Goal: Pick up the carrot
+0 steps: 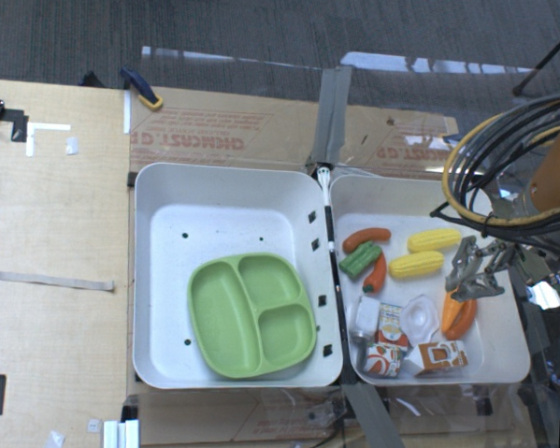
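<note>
Grey arm's metal two-finger gripper (468, 286) points down, fingers clamped on the tapered orange carrot (459, 316), right of yellow corn cobs (416, 264).

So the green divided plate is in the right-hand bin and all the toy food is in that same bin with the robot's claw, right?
Not quite. The camera view shows the green divided plate in the left bin, by itself. The toy food, including the carrot and the corn cobs, is in the right bin, where the gripper hangs right above the carrot.
</note>
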Motion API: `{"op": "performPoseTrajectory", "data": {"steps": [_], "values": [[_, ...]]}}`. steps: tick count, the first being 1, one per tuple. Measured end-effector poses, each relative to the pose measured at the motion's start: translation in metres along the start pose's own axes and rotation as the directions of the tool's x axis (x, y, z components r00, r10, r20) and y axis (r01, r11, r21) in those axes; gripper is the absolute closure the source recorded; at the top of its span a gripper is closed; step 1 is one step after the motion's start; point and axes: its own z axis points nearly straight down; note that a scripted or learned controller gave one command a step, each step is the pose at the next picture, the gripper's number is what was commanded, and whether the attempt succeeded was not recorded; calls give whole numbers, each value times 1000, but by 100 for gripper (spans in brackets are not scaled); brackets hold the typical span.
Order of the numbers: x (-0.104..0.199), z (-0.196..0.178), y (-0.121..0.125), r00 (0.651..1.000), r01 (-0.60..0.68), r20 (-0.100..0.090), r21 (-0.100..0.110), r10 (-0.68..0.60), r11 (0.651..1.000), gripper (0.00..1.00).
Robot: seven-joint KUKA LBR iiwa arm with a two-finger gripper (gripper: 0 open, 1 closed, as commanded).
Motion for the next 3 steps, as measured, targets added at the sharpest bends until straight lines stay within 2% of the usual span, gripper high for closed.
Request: {"op": "performPoseTrajectory", "data": {"steps": [1,2,3], "values": [[0,0,0,1000,0,0,0,0,1000,0],[19,103,-42,978,211,-1,-1,-211,978,0],[37,129,-51,998,-62,-2,-1,62,998,0]]}}
